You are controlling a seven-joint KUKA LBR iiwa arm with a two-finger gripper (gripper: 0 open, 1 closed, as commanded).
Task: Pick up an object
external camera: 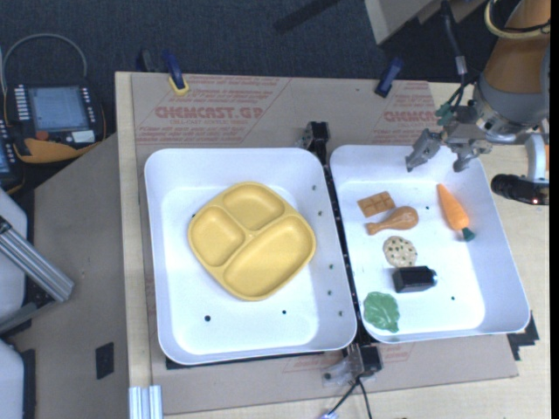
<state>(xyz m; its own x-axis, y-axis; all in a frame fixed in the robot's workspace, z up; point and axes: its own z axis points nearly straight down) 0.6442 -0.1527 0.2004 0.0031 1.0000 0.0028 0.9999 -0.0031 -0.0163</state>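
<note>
Gripper [439,154] hangs over the far edge of the right bin [498,295], fingers spread apart, nothing between them. Grey arm with orange band [522,37] rises behind it toward the upper right corner.

Nearest item: toy carrot [452,209], just below and slightly right of the gripper, lying lengthwise with its green tip pointing toward the near side. Not touched.

Below and left of the gripper: a tan waffle-like square [376,204], and just beneath that a toy drumstick [393,221], lying crosswise, thick end on the right.

Farther down the same bin: a speckled cookie [399,250], then a small black block [413,278] just below it, then a green leafy piece [382,311] at the near left corner. All pieces lie apart from each other except waffle and drumstick, which sit close.

Well to the left of the gripper, the left bin [175,234] holds a yellow divided plate [251,238], three compartments, set at an angle.

Both bins sit on a cardboard sheet [262,112] with red print. A handheld control pendant [54,120] lies at far left, off the bench.
</note>
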